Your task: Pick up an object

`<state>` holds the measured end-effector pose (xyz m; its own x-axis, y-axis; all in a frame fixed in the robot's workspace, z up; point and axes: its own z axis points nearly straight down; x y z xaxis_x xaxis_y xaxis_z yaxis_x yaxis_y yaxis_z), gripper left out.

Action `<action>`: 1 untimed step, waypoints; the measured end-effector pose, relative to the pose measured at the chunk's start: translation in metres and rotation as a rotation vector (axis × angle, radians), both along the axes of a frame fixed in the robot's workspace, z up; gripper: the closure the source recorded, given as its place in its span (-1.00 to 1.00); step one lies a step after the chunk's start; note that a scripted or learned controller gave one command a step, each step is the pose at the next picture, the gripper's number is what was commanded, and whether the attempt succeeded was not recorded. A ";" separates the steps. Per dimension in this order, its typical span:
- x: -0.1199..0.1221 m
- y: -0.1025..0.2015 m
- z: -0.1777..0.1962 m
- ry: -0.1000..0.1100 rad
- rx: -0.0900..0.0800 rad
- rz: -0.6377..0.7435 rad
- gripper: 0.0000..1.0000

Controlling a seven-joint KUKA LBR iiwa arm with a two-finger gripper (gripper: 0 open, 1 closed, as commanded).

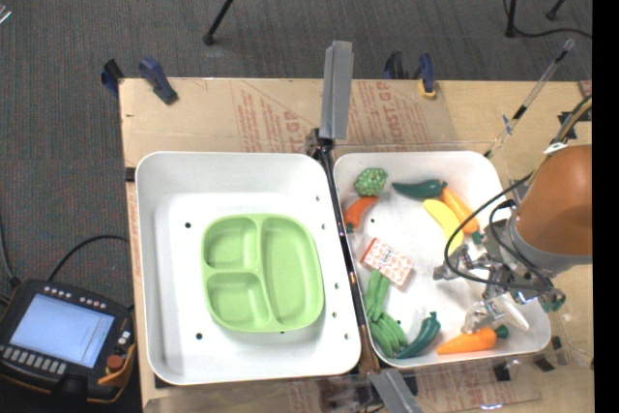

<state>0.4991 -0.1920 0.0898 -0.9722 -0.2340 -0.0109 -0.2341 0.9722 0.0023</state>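
Observation:
The right bin [484,164] holds several toy foods: a broccoli [369,180], a dark green pepper [419,190], a yellow banana [442,215] beside an orange piece [458,206], a small carrot [356,211], a red-and-white packet [387,262], green pea pods [379,303], a dark green chili [424,336] and an orange carrot [468,340]. My gripper [486,311] hangs low over the bin's near right corner, just above the carrot's right end. Nothing is seen held in it.
The left bin [155,208] carries a light green divided plate [261,271]. A grey post [337,102] stands at the back between the bins. Cables run beside the arm on the right. A teach pendant [63,334] lies off the bench at left.

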 end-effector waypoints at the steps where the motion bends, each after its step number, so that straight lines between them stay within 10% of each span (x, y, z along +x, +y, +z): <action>1: 0.089 -0.008 0.001 0.005 0.009 -0.029 -1.00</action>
